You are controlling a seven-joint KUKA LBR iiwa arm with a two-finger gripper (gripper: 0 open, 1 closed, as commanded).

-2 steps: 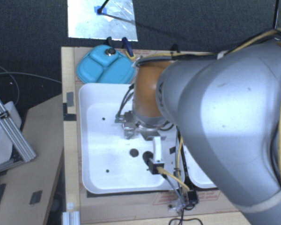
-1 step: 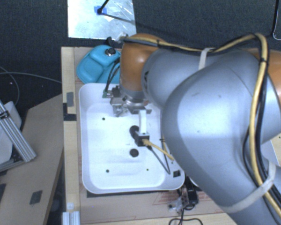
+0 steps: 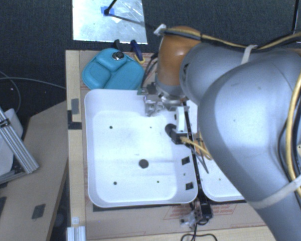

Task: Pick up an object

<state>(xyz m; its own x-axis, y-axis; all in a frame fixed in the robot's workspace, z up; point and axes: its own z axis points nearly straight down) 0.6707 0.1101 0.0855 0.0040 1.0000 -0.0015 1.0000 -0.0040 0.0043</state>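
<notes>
Hanging over the far right corner of the left shallow white plastic bin (image 3: pixel 115 149), the silvery metal pincer (image 3: pixel 153 104) sat just under the orange band (image 3: pixel 173 54) of the grey robot arm (image 3: pixel 251 109). Whether it was open or closed could not be told from this angle, and nothing could be seen held in it.

The small dark round disc (image 3: pixel 143 163) lay flat on that bin's floor, well apart from the pincer and toward the near wall, almost straight below it in the view. A few tiny black dots were scattered on the floor between and around them.

Just beyond the pincer, outside the bin's far wall, a teal blue rounded plastic container (image 3: pixel 113 69) rested on the pale wooden desk (image 3: pixel 76 174). Farther past that lay a square silvery reflective sheet (image 3: pixel 108 11).

On the pincer's other side, under the arm's bulk, a corner of the right shallow white bin (image 3: pixel 226 190) showed, touching the left one along a dark seam.
</notes>
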